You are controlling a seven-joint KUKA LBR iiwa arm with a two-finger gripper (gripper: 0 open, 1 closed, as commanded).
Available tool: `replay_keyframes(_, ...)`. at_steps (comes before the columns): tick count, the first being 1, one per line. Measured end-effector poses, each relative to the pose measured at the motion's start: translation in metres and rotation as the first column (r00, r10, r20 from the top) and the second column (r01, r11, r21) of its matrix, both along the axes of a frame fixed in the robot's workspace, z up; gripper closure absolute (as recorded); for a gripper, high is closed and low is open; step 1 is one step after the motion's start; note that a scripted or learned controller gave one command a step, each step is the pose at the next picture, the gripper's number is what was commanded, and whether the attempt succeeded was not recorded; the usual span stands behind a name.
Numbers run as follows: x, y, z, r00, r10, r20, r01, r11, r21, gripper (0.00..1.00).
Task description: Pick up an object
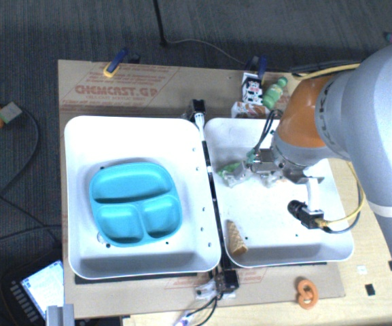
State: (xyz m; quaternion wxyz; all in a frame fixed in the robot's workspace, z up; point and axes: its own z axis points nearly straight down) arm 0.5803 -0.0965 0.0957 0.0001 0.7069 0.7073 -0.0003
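1. The pincer (263,167) sits low in the right bin (331,250), near the middle of that bin's upper half, with the grey arm and its orange band (301,117) hanging over it from the right.

2. Whether the pincer is spread or closed I cannot tell; the wrist body hides its tip.

3. The nearest candidate for picking is a small greenish-grey object (231,171), lying on the right bin's floor just left of the pincer and close to the wall shared with the left bin (73,182). It is too small and blurred to name.

4. Judging by its crumpled, irregular outline, it is probably light and soft, likely to shift or deform under a push. A grip across its narrower middle, straight from above, looks safest; the nearby bin wall leaves little room on its left side.

5. A brown cone-shaped object (236,237) lies at the right bin's lower left corner, against the wall. It looks stiff and light, but its taper could let it slip out; take it across the wide end.

6. A blue divided tray (136,202) lies in the left bin: stiff, smooth, broad, and only graspable at its rim.

7. Nothing appears lifted yet; the pick is at the approach stage.
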Motion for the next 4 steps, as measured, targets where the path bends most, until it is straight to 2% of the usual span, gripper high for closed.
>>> replay_keyframes(1,0.000,0.000,0.009,1.000,0.000,-0.001,0.000,1.000,0.000,1.00)
replay_keyframes(2,0.084,-0.013,0.039,1.000,0.001,0.001,-0.001,1.000,-0.002,1.00)
replay_keyframes(3,0.083,-0.013,0.039,1.000,0.001,0.000,-0.001,1.000,-0.002,0.00)
replay_keyframes(4,0.018,-0.012,0.001,1.000,0.001,0.019,0.000,1.000,-0.007,0.00)
